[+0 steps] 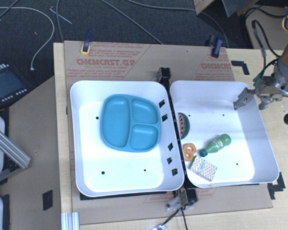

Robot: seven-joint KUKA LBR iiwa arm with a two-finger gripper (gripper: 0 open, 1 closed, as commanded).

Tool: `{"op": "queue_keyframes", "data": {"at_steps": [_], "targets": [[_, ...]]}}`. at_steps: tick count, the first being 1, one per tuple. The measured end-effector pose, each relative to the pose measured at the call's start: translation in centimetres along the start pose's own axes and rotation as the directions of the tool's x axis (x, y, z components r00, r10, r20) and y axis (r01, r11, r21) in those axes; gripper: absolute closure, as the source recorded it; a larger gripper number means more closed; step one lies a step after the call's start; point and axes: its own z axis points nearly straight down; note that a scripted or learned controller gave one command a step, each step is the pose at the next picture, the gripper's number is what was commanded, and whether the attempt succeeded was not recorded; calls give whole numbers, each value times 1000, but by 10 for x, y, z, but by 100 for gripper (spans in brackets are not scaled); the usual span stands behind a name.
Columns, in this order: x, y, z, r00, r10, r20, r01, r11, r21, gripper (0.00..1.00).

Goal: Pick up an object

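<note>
Gripper [253, 98] hangs over right bin [259, 143] far edge, fingers apparently spread, nothing between. Green bottle [216, 144] lies tilted near bin's front, probably light, stiff, slippery; grasp across body, not neck.

bins [86, 128]: smooth white plastic, slight sheen
plate [130, 123]: matt blue plastic
bottle [215, 145]: glossy green
table [62, 176]: pale wood
</note>
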Motion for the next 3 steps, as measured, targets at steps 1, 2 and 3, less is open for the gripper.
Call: {"op": "queue_keyframes", "data": {"at_steps": [1, 2, 3], "targets": [[1, 3, -8, 1000, -4, 4, 4, 1000, -14, 0], [5, -6, 46, 1000, -4, 2, 4, 1000, -9, 0], [14, -8, 93, 1000, -4, 2, 4, 1000, -9, 0]]}}
